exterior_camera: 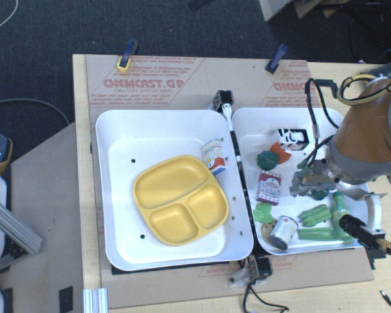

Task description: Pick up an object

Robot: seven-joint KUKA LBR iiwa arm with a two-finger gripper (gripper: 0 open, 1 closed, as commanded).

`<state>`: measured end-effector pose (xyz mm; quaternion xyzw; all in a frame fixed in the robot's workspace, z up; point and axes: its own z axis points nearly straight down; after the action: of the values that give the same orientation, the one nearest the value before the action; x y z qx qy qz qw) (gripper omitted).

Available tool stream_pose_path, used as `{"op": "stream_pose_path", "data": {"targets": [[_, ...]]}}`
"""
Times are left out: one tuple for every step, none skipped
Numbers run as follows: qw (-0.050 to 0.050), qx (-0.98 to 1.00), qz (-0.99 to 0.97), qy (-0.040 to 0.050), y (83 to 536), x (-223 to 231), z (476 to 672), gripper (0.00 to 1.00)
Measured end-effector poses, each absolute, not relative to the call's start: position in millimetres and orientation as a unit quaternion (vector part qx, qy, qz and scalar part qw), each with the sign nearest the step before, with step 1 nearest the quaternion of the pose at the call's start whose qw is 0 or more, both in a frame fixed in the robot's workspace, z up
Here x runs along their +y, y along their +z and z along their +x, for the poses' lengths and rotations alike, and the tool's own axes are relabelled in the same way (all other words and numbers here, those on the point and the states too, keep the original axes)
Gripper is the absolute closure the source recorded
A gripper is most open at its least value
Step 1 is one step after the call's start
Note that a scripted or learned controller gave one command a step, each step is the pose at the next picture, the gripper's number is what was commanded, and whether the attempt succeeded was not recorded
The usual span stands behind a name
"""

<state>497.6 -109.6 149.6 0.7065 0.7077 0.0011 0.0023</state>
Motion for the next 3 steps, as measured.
{"op": "stream_pose_path", "data": {"targets": [[0.002, 0.708, 0.707, 0.0011, 193, -111, 494.5, 1.0], [0.003, 0.708, 0.707, 0.0014, 227, -111, 495.8, 1.0], [0.002, 0.709, 0.705, 0.0012, 216, -78, 536.9, 1.0]]}}
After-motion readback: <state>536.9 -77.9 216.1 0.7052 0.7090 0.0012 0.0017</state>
